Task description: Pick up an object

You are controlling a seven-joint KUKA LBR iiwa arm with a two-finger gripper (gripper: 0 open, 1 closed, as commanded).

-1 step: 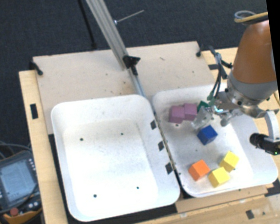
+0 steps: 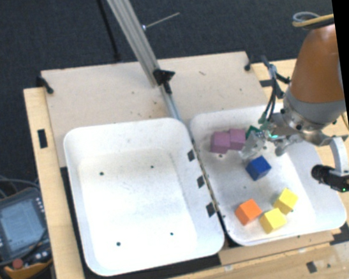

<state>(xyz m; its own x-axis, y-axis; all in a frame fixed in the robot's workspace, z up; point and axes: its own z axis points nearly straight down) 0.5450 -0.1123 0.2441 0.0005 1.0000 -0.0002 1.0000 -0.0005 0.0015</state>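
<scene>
The right bin (image 2: pixel 320 212) holds a pink-purple block (image 2: pixel 227 140) at its upper left, a blue cube (image 2: pixel 258 168) near the middle, an orange cube (image 2: pixel 248 211), and two yellow cubes (image 2: pixel 287 200) (image 2: pixel 273 220) toward the front. My gripper (image 2: pixel 253 143) hangs low over this bin, just right of the pink-purple block and just above the blue cube. Nothing shows between its fingers. The grey and orange arm (image 2: pixel 317 80) comes in from the right.
The left bin (image 2: pixel 77 181) lies beside the right one, separated by a shared rim with black clips (image 2: pixel 203 180). A slanted metal pole (image 2: pixel 138 41) rises behind the bins. A control pendant (image 2: pixel 13 232) sits off the bench at the left.
</scene>
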